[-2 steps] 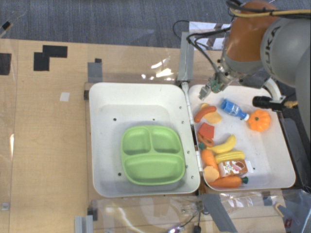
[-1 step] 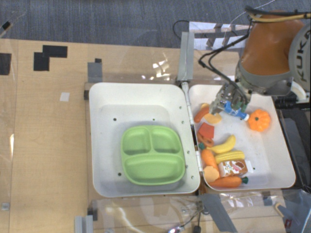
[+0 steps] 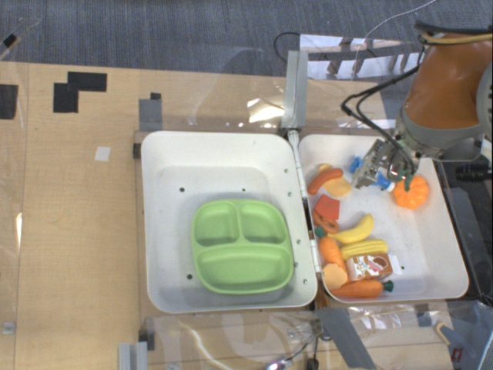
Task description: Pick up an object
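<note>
the left bin (image 3: 154, 206) holds a green divided plate (image 3: 242, 245). the right bin (image 3: 447, 260), beside it, holds toy food: banana (image 3: 356, 228), carrot (image 3: 359, 289), orange pumpkin (image 3: 410, 193). the gripper (image 3: 379, 169) hovers beside the pumpkin; its jaw state cannot be told.

Two bins sit side by side on the bench (image 3: 69, 230). The left bin (image 3: 166, 160) holds a divided plate (image 3: 242, 246) toward its near side. The right bin (image 3: 443, 245) holds toy food along its left wall: a hot dog (image 3: 325, 179) farthest back, a banana (image 3: 355, 228) in the middle, a carrot (image 3: 358, 289) nearest. A small pumpkin (image 3: 410, 193) lies right of the hot dog
</note>
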Robot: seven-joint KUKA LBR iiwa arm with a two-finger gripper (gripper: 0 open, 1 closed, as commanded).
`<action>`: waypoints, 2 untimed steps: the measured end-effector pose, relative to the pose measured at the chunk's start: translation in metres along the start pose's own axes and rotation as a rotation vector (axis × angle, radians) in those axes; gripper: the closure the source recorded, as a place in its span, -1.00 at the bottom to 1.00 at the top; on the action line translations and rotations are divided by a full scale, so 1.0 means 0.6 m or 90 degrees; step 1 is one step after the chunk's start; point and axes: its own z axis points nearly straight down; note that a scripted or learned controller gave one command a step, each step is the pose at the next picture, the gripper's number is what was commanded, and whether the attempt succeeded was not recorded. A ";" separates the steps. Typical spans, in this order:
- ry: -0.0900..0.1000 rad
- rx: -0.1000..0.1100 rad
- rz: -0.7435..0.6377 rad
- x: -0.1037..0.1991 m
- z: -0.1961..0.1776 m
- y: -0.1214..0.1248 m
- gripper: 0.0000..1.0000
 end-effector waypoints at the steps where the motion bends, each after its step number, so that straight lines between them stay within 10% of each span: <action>1: 0.001 0.000 0.244 -0.068 0.091 0.054 1.00; 2: 0.000 0.000 0.244 -0.069 0.090 0.054 -1.00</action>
